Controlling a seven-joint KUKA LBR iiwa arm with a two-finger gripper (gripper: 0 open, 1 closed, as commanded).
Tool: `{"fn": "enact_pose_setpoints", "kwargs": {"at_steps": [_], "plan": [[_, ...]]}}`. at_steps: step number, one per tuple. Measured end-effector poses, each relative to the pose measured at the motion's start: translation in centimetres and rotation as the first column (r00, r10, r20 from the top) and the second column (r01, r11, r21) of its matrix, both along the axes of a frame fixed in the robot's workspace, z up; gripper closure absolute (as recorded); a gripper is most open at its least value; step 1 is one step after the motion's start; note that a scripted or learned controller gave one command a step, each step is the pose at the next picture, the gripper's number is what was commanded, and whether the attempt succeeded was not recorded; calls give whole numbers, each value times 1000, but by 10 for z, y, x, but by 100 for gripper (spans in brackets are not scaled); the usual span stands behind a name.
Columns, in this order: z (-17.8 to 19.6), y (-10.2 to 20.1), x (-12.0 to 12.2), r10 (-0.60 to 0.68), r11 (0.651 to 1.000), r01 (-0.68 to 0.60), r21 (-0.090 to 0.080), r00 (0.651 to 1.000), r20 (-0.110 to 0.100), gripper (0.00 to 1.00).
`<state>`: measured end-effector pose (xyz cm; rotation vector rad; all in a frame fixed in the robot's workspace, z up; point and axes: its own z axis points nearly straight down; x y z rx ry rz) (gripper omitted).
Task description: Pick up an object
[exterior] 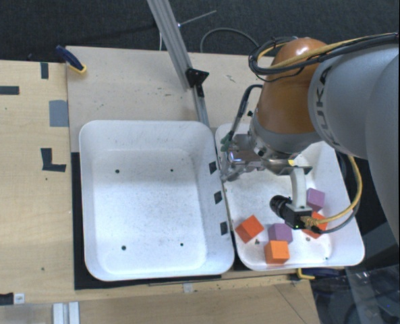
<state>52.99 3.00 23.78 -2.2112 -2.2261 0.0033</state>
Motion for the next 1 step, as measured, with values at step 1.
{"fn": "enact_pose_setpoints", "kwargs": {"at_steps": [1], "plan": [[-5, 43, -4, -1, 1000, 1, -1, 1000, 1, 100]]}}
